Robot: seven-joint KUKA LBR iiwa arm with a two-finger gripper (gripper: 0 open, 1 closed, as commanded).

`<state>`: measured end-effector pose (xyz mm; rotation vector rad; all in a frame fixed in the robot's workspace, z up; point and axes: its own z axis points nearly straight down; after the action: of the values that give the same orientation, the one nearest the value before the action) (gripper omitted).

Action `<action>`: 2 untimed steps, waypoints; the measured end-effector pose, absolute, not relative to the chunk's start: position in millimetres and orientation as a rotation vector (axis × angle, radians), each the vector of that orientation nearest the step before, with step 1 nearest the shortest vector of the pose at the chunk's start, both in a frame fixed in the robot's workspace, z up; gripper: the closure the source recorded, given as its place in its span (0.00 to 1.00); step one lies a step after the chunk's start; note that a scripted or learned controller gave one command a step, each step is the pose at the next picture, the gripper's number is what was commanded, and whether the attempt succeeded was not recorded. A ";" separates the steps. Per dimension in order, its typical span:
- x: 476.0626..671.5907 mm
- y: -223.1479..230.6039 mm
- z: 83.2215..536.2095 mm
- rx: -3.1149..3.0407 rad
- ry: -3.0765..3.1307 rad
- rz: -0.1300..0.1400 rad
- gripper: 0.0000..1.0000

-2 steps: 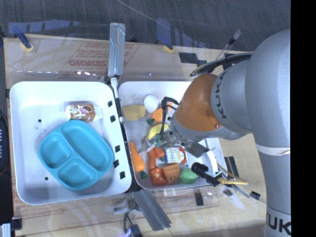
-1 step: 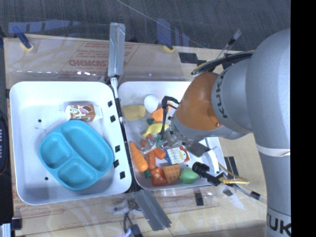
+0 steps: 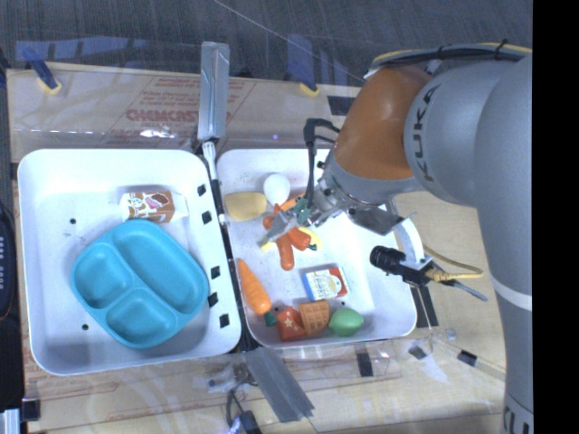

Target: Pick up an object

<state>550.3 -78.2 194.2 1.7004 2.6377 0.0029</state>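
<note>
Right bin (image 3: 398,319) near edge: green toy (image 3: 346,321), waffle-pattern piece (image 3: 314,315), red piece (image 3: 289,325), carrot (image 3: 253,286), small carton (image 3: 325,283). Mid-bin: tool (image 3: 303,213) sits low on a cluster of orange toy pieces (image 3: 288,242); can't tell its opening or whether it grips anything. Just beyond: white egg (image 3: 276,188), yellow piece (image 3: 245,206). Left bin (image 3: 45,179): blue divided plate (image 3: 138,282), brown carton (image 3: 149,205).

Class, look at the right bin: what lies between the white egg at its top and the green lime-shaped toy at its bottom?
Between white egg and green toy the camera view shows the gripper, orange toy pieces and a small carton.
</note>
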 end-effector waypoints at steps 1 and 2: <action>562.2 -107.4 211.5 1.396 2.813 -0.001 1.00; 570.6 8.2 233.3 1.574 2.720 0.001 1.00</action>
<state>570.6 8.2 233.3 1.5737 2.7201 0.0013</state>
